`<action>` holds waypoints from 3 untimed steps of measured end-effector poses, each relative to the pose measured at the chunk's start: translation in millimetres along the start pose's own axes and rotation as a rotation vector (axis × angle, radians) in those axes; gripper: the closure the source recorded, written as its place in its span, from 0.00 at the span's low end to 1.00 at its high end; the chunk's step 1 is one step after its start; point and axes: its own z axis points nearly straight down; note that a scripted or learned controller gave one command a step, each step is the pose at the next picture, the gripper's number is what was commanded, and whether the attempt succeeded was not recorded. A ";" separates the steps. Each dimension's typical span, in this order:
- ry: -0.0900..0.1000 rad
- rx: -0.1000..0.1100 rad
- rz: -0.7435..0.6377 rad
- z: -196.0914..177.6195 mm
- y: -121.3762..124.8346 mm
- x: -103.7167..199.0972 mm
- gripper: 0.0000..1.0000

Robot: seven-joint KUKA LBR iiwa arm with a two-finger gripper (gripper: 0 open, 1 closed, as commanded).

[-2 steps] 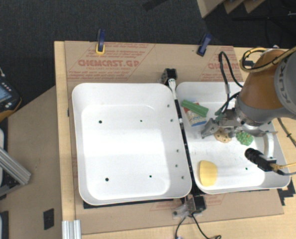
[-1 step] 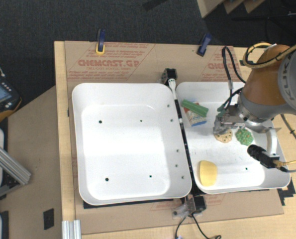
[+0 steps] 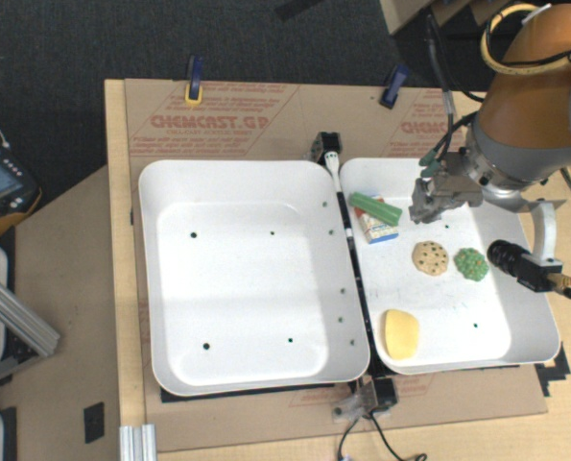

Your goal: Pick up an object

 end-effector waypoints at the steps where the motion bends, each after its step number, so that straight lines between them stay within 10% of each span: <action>1: 0.001 0.003 0.000 -95.2 -17.1 56.1 1.00; 3: -0.001 0.018 0.008 -25.1 -40.6 110.7 1.00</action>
